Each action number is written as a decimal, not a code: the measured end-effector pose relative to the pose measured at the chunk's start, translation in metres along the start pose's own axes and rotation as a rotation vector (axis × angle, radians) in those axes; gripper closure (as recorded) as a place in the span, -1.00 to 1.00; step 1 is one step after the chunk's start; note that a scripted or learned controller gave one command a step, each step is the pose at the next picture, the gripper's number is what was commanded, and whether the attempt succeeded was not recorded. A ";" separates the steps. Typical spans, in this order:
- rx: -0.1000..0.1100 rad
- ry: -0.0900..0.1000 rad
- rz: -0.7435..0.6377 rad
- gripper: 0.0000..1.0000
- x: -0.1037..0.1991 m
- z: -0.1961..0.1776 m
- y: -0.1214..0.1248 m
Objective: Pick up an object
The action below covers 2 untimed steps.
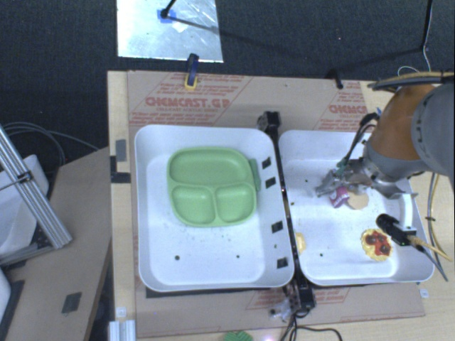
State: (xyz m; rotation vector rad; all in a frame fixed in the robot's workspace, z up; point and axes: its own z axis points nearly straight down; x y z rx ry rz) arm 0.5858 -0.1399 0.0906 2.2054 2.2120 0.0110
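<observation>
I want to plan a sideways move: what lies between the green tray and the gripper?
In the camera view, bare white floor of the left bin, then the black-clipped divider where the bins meet, then bare floor of the right bin lie between the green tray and the gripper.

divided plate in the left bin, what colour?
Light green, plain, no pattern. The divided plate shows clearly in the camera view.

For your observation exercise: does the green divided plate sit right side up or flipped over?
Right side up: the green divided plate shows its three hollow compartments facing upward.

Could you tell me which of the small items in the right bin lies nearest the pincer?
The purple item, directly below the pincer; the pizza toy lies farther off.
</observation>
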 end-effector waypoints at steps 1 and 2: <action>-0.007 -0.003 -0.001 1.00 -0.001 -0.013 0.002; 0.007 0.008 -0.008 1.00 0.060 -0.084 0.054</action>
